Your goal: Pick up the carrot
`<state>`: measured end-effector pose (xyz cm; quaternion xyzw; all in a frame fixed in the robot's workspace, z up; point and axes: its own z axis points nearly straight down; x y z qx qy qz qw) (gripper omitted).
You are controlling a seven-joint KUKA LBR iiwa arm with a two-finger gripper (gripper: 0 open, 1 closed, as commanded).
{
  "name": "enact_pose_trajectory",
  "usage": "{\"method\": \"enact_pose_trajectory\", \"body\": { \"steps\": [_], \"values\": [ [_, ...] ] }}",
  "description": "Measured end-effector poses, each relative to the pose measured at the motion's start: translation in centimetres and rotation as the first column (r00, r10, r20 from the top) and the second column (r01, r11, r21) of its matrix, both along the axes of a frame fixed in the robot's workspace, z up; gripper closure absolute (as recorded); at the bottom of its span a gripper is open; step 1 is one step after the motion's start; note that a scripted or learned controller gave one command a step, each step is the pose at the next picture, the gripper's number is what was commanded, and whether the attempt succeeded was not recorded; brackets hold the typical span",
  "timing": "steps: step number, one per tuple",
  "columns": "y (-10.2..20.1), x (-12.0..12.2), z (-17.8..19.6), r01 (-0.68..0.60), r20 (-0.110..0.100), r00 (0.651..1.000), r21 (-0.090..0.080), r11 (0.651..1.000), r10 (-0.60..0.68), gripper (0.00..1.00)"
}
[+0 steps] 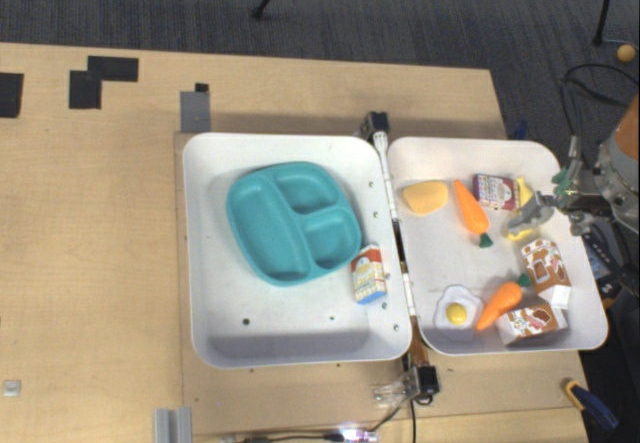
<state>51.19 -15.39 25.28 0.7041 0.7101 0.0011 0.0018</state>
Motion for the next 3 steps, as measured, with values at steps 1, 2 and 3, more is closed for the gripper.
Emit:
{"method": "enact_pose_trajectory", "body": {
  "steps": [1, 2, 3],
  "values": [
    [-0.2, 1.7, -12.2, 0.111, -0.011, 0.994, 0.003, 0.994, -0.111, 0.00],
    [2.1, 11.0, -16.7, 0.060, 0.003, 0.998, 0.000, 0.998, -0.060, 0.00],
    [2.1, 11.2, -15.4, 0.055, 0.007, 0.998, 0.000, 0.998, -0.055, 1.00]
  ]
}}
